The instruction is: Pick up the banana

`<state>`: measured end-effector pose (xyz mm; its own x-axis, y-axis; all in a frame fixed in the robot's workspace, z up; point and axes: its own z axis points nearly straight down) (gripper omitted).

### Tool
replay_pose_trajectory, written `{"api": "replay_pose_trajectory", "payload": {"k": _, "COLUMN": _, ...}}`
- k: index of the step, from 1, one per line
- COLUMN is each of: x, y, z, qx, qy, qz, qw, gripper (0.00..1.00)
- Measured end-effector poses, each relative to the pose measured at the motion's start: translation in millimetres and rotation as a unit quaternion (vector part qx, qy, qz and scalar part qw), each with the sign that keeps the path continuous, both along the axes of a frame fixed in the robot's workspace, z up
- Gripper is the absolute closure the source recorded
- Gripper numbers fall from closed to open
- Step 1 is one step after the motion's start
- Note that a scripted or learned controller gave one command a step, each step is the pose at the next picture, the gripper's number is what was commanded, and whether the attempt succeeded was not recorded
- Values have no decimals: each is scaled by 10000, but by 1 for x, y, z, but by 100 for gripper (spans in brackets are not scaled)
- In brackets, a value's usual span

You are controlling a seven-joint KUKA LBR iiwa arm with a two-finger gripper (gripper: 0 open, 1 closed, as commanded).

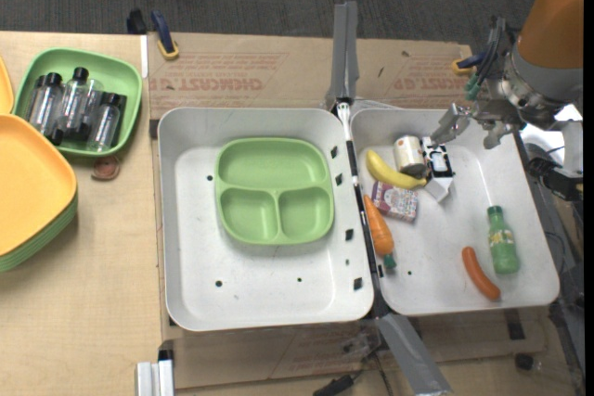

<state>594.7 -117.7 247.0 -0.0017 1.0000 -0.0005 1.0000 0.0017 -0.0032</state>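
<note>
The yellow banana [390,170] lies in the right bin [534,199], near its back left corner, curved beside a small tin can [408,150]. My gripper [471,129] hovers over the back of that bin, to the right of the banana and a little behind it. Its fingers [452,121] are spread open with nothing between them. The grey wrist and orange band rise toward the top right.
Close to the banana are a black and white box [438,160], a pink packet [394,200] and a carrot [379,229]. A green bottle [502,241] and a sausage [480,274] lie further front right. A green divided plate [275,190] sits in the left bin [172,199].
</note>
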Motion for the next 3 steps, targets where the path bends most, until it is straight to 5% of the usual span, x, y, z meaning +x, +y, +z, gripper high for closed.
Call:
{"api": "replay_pose_trajectory", "payload": {"k": 1, "x": 45, "y": -7, "z": 41, "qx": -11, "qy": -7, "qz": -1304, "qw": 9915, "gripper": 0}}
{"api": "replay_pose_trajectory", "payload": {"k": 2, "x": -29, "y": -72, "z": -96, "qx": -2, "qy": -1, "qz": -1276, "qw": 9918, "gripper": 0}}
{"api": "replay_pose_trajectory", "payload": {"k": 3, "x": -29, "y": -73, "z": -87, "qx": -2, "qy": 3, "qz": -1299, "qw": 9915, "gripper": 100}}
